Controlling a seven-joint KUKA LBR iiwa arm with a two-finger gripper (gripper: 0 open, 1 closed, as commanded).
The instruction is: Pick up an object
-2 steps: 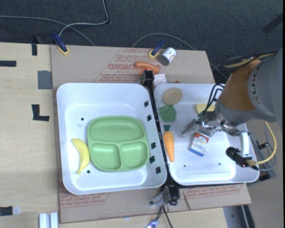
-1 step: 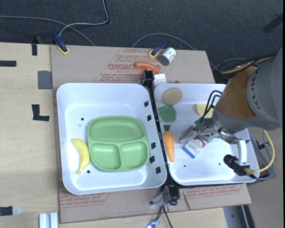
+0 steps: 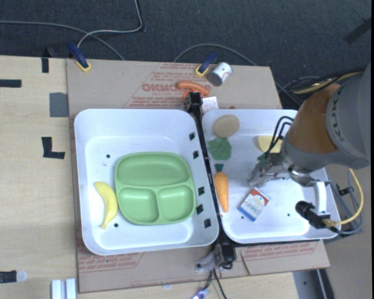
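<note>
Down in the right bin [image 3: 280, 232], the claw [image 3: 262, 172] hangs low over the white floor, its dark metal fingers pointing toward the bin's middle; whether they are spread or pressed together cannot be told from this angle, and nothing shows between them. Just below and slightly left of the claw lies a small carton [image 3: 254, 204], white with red and blue print, tilted on the bin floor and apart from the fingertips. Further left, along the wall shared by the two bins, a toy carrot [image 3: 221, 192] lies lengthwise, its narrow end toward the near rim. Above the carrot sits a green leafy toy [image 3: 220, 148], and just above that a round tan piece like a potato or bread roll [image 3: 225, 126]. A yellow item [image 3: 265, 144] peeks out beside the arm's [image 3: 324, 129] orange band, partly hidden, so its kind is unclear. Across the divider, the left bin [image 3: 90, 126] holds a green divided plate [image 3: 154, 187] with three compartments, and a toy banana [image 3: 106, 203] lies just beside the plate's left edge. Both bins rest on a cardboard sheet [image 3: 112, 80] on the bench.
</note>
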